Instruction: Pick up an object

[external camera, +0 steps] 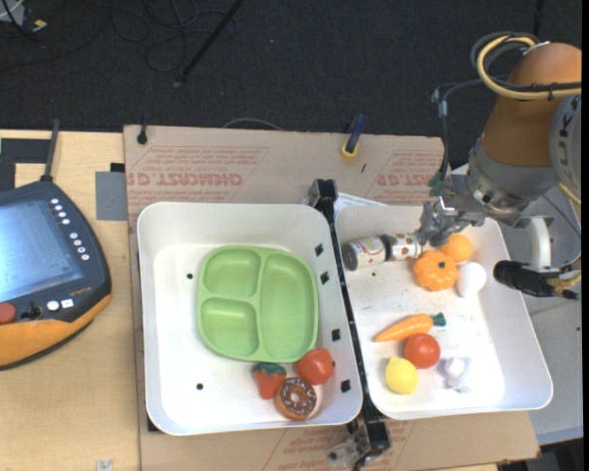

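Note:
The right bin holds a small bottle lying on its side, an orange pumpkin, an orange, a white egg, a carrot, a red tomato, a lemon and a small pale object. My gripper hangs low over the bin's back edge, just above the bottle's cap end and the pumpkin, close beside the orange. Nothing visibly sits in it.
The left bin holds a green divided plate, a strawberry, a tomato and a donut. A teach pendant lies to the left of the bins. A black clip sits on the divider between them.

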### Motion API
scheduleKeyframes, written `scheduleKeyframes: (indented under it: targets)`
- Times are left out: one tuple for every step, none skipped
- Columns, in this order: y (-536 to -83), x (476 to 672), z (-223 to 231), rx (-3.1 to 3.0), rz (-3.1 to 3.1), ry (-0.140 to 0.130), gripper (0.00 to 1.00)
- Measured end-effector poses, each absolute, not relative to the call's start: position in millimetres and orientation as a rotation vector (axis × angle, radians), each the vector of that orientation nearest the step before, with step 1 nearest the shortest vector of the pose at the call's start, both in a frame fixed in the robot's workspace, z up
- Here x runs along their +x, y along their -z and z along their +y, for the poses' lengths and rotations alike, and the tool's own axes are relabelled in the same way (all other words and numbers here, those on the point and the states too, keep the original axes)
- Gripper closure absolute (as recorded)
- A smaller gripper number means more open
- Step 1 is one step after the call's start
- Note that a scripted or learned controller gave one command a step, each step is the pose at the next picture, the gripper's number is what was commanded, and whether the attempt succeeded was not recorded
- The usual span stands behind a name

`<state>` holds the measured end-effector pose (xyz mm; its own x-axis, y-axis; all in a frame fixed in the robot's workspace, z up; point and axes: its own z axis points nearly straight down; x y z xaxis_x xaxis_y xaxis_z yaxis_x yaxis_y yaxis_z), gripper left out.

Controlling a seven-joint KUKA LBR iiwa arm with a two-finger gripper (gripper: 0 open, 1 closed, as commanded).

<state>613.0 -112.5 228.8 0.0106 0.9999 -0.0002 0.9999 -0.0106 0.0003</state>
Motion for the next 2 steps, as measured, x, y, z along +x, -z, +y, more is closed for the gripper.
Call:
scheduleKeyframes:
  targets:
    - [-236.8, 576.1, -68.2, 2.222, 2.228, 0.003, 1.0]
    - [-240.5, 537.9, -35.2, 2.224, 2.228, 0.004, 1.0]
